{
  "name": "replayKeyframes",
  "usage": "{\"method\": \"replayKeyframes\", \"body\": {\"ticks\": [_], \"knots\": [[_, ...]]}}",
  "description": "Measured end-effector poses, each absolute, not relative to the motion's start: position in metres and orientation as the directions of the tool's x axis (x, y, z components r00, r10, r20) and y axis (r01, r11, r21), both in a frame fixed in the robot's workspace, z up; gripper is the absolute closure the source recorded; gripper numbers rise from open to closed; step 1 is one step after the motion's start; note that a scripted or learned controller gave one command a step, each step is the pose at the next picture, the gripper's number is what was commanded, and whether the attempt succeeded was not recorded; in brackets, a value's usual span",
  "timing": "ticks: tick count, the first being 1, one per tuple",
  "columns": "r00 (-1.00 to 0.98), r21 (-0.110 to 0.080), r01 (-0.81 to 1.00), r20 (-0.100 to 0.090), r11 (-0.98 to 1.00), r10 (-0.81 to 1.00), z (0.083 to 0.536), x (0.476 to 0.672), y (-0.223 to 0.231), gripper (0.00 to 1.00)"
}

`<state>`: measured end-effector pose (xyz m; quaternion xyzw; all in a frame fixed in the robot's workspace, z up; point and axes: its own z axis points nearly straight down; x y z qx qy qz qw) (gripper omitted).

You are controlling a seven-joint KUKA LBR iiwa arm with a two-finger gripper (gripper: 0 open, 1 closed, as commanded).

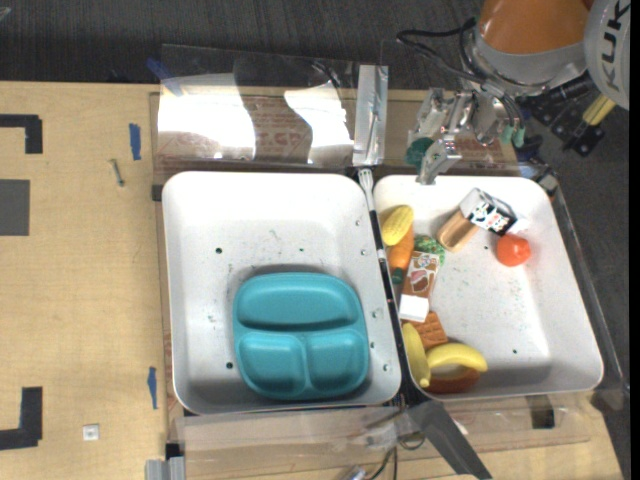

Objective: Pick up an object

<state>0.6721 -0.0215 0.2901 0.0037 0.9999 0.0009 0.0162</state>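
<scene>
The gripper (pixel 440 158) hung over the back rim of the right bin (pixel 560 368); whether its jaws were parted, I cannot tell. Toy food lay inside: corn (pixel 397 224), tomato (pixel 513 251), banana (pixel 455 356). The left bin (pixel 200 218) held a teal tray (pixel 300 336).

The robot arm (pixel 535 13) comes in from the top right corner. The part we can see is big and round. It is orange on top, and under the orange is a grey and white ring. Black cables loop around it. Below the ring hangs the pincer (pixel 432 163). It is made of shiny metal with small green bits on it. It points down and a little to the left. One thin finger (pixel 428 171) sticks down lowest. Nothing sits between the fingers.
</scene>
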Motion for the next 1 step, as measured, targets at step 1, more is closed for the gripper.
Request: {"method": "replayKeyframes", "body": {"ticks": [1], "knots": [[-0.994,-0.001,-0.111,-0.012,0.994,-0.111,0.3160,0.6641,-0.0367,1.00]]}}
